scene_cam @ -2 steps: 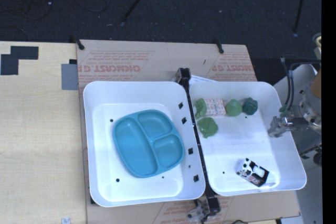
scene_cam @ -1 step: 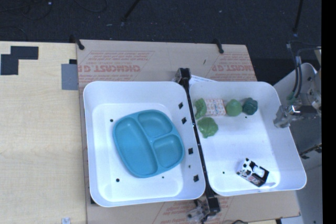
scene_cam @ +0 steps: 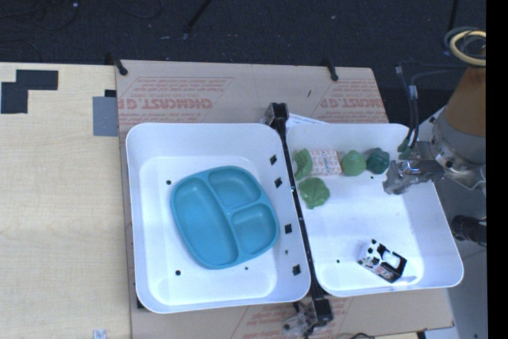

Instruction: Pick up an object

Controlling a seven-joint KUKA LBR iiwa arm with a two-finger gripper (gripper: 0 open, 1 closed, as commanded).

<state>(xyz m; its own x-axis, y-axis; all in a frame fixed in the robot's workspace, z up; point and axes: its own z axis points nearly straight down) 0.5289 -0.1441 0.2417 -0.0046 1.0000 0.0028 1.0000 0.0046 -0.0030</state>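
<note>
Two white bins on worktop [scene_cam: 63, 194]. Left bin [scene_cam: 143, 163] held one blue divided plate [scene_cam: 225, 215]. Right bin [scene_cam: 432, 250] held four green lumps [scene_cam: 314, 191], one pale pink-printed packet [scene_cam: 323, 162], one black-and-white object [scene_cam: 382, 261]. Gripper [scene_cam: 397, 177] stood over right bin's right side, nothing seen between fingers; opening could not be told. Nearest green lump [scene_cam: 378, 161] lay just left of gripper; black-and-white object well below it.

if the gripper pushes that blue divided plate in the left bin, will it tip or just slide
The blue divided plate looks low, wide and flat on the left bin's floor, so it would likely slide, not tip. It seems rigid and probably light. Its smooth surface and shallow rim may make pinching hard.
</note>
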